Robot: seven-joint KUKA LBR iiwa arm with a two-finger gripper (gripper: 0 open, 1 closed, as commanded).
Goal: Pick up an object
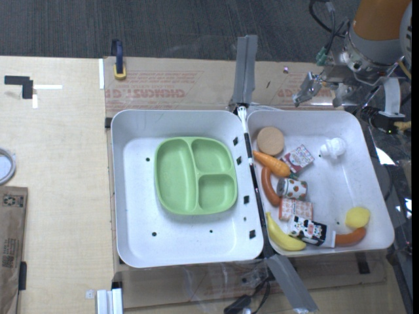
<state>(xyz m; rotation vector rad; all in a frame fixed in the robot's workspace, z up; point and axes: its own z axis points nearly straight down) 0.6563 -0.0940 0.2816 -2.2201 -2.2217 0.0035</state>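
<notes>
- The gripper [313, 89] is seen above the far rim of the right bin [366, 148], outside it, hanging from the grey arm [380, 25] with its orange band.
- Its fingers are spread apart, and nothing is held between them.
- All loose objects are found inside the right bin: a round tan disc [270, 139] at its far left corner, with a carrot [272, 163] just in front of it.
- A sausage [270, 186] is laid along the left wall of that bin, touching a small can [292, 188].
- A banana [283, 235] is placed at the bin's near left corner, beside a black-and-white carton [309, 230].
- A lemon [357, 216] is set near the bin's right wall, and a white object [332, 148] lies towards its far side.
- To the left of the right bin, a green divided plate [195, 174] is held by the left bin [131, 195].
</notes>
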